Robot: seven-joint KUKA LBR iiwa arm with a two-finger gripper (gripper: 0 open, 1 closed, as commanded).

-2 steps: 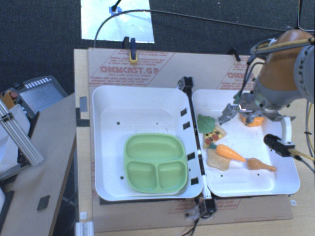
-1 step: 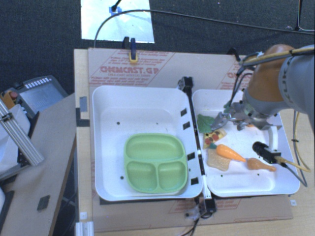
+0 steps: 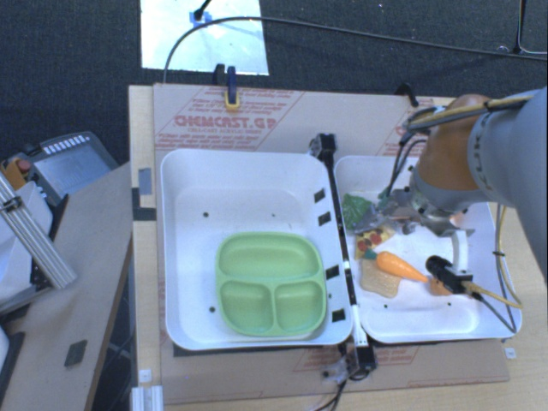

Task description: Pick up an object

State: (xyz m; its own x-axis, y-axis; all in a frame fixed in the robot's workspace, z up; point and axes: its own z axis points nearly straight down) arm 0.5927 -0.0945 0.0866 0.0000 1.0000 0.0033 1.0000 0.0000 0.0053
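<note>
Likely target: carrot point(image 3: 401, 266), lying flat on the floor of the right bin point(image 3: 428, 317), thin end pointing left; no pick is visible yet.
Contact: the carrot's left end touches or overlaps the tan bread slice point(image 3: 379, 281); I can't tell which.
Risk 1: the carrot is smooth and tapered, so my guess is a grip near the thin end slides off.
Risk 2: the bread sits right against it, so a low descent could catch both or shove the slice and roll the carrot away.
Risk 3: things are crowded on the bin's left side, so an off-centre approach may nudge a neighbour instead of gripping anything.
Risk 4: the dividing wall is close to that cluster, so a push left could jam pieces against it.
Gripper: point(image 3: 390, 221) is over the right bin, above and just left of the carrot, near the leaf; open or closed can't be told from this angle.
Holding: nothing is seen in it, and contact with any item is unclear.
Small piece: a red-yellow-green bit point(image 3: 368, 246) just below the gripper, too small to name.
Leaf: a green lettuce piece point(image 3: 356, 205) by the divider, at the gripper's left.
Arm: comes in from the right and covers the bin's upper right corner.
Left bin: point(image 3: 214, 197) holds a green divided plate point(image 3: 257, 264), well apart from the action.
</note>
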